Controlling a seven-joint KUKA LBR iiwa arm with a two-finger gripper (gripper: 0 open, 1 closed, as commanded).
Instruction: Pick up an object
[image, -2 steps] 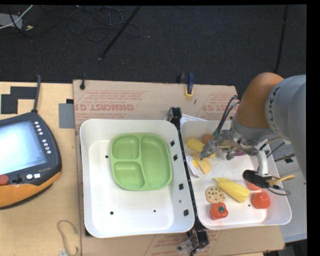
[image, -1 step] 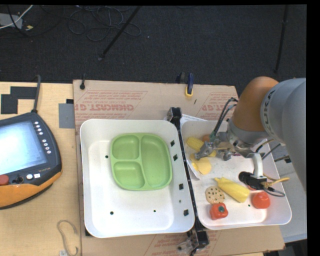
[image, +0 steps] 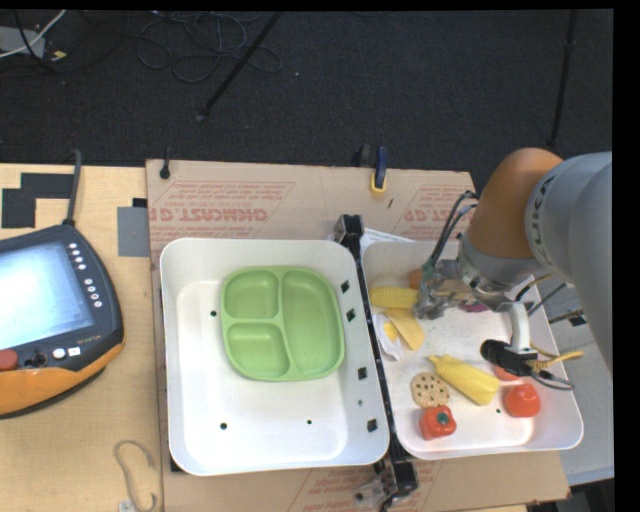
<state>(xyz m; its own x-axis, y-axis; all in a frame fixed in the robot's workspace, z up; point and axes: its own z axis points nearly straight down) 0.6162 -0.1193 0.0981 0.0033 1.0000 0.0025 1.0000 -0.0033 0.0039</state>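
**Gripper low in right bin, beside corn cob; grasp state unreadable**

Target candidate: toy corn cob (image: 393, 297). It is yellow and short, with a ribbed surface, and lies flat and roughly crosswise. It sits at about 10 o'clock in the right bin (image: 560, 435), close to the divider between the bins.

The gripper (image: 432, 303) is down in the same bin, just beside the cob at the cob's 3 o'clock. I cannot tell whether they touch. I also cannot tell whether the gripper is released or clenched, since the wrist hardware covers it from this angle. Nothing is seen held.

The arm (image: 565, 220) enters from 3 o'clock, with its orange band (image: 510, 200) above the wrist.

Other contents of the right bin:
- A yellow wedge (image: 407, 331) lies just beside the cob at its 5 o'clock.
- A small orange piece (image: 414, 279) lies at the cob's 1 o'clock and is partly hidden by the gripper.
- A brown cookie with dark spots (image: 429, 389) lies near 7 o'clock in the bin.
- A long yellow piece (image: 466, 380) lies tilted just beside the cookie, at its 3 o'clock.
- A red pepper with a green top (image: 437, 422) lies at the cookie's 6 o'clock, near it.
- A red tomato (image: 521, 400) lies at 5 o'clock in the bin.

The left bin (image: 200, 400) holds one green divided plate (image: 282, 323), near its centre.

Both bins rest on a cardboard sheet (image: 250, 205) on the tabletop (image: 60, 450). A blue-and-yellow clamp (image: 379, 178) sits on the sheet's 12 o'clock edge. A handheld control screen (image: 45, 310) lies at 9 o'clock, well apart from the bins.
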